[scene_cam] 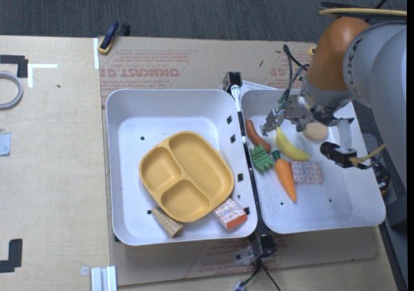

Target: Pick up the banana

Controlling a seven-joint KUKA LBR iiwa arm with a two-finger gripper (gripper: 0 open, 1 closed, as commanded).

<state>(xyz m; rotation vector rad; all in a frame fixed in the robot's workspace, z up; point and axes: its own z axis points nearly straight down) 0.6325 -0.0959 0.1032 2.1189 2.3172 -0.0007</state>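
You can read mirrored red lettering on the cardboard sheet [149, 63] under the bins, far to the left of the pincer [279, 117] and beyond the left bin's far rim; it looks like a brand name printed back to front, but the smaller lines are too blurred to make out. The small box [306, 172] below and to the right of the pincer carries a red pattern you cannot read. The pincer hangs over the far part of the right bin [349, 205], and whether it is open or closed cannot be told from here. The banana [291, 145] lies just below it and slightly right, inside that bin, with nothing between its fingers that you can see. Crowding the banana are a red sausage [254, 133] to the pincer's lower left, a green leafy piece [261, 158] below that, a carrot [286, 180] touching or nearly touching the banana's lower end, and a pale egg-like piece [315, 131] to the right. Far left, the other bin holds a yellow divided plate [186, 176], a cracker [167, 222] and an orange block [231, 214].
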